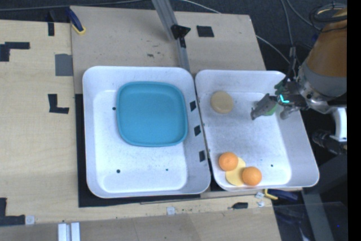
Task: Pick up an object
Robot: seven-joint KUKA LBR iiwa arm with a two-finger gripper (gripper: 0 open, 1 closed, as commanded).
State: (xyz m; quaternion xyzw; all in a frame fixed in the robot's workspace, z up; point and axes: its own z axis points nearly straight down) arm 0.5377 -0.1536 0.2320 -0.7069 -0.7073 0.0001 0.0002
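The gripper [274, 108] hangs over the right side of the right bin [293, 144], and its fingers are spread with nothing between them. A tan disc [221, 102] lies to its left, in the far part of this bin. Two orange balls [228, 161] [251, 175] sit on a yellow piece [234, 173] at the near edge. The left bin [101, 138] holds a blue plate [152, 113].
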